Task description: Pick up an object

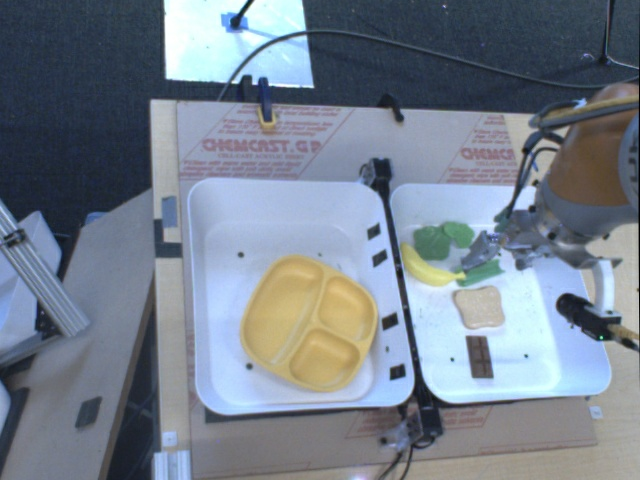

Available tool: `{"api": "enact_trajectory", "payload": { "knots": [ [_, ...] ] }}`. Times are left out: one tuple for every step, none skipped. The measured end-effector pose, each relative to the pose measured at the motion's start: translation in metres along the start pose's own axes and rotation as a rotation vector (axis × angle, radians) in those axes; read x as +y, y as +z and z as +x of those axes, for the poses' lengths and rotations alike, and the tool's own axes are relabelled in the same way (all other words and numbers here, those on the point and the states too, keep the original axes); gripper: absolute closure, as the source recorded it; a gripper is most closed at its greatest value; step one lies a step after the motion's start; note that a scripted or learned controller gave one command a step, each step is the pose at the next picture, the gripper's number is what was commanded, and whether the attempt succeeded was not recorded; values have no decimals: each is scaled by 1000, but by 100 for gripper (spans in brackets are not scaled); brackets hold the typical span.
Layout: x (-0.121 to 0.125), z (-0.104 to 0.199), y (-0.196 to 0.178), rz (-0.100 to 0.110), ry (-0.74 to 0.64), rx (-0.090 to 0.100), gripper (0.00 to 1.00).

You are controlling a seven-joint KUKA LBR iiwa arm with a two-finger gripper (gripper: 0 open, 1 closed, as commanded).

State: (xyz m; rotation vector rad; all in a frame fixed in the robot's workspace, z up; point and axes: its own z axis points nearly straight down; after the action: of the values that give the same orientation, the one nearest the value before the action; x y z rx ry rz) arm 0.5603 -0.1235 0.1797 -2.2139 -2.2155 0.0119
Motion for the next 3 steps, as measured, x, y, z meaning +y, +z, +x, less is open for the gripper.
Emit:
{"api": "enact_trajectory", "payload": {
  "knots": [
    [3, 0, -7, -14, -2, -2, 0],
    [8, 10, 46, -11, -5, -1, 0],
    [10, 10, 97, -15, -2, -2, 0]
  ]
}}
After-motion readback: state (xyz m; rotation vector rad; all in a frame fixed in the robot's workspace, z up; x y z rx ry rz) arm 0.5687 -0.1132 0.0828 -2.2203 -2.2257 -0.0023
